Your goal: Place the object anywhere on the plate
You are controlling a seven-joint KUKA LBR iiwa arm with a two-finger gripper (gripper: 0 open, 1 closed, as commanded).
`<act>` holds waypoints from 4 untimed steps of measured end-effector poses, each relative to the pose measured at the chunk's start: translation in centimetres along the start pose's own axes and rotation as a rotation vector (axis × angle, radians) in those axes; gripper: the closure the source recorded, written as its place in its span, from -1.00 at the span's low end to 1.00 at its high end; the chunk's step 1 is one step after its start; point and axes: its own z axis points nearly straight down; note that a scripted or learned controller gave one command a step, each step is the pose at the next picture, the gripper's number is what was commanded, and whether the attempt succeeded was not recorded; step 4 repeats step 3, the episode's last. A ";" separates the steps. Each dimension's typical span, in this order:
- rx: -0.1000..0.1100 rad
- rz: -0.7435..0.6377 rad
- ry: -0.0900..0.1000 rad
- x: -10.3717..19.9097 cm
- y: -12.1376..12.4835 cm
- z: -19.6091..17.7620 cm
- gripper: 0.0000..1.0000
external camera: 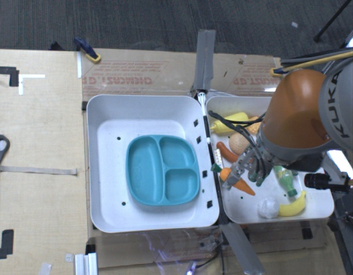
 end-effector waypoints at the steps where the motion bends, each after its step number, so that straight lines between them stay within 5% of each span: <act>1: -0.001 -0.045 0.000 3.2 5.8 -5.4 1.00; 2: -0.001 -0.044 0.000 3.2 5.8 -5.4 -1.00; 4: -0.001 -0.044 0.000 3.2 5.8 -5.4 -1.00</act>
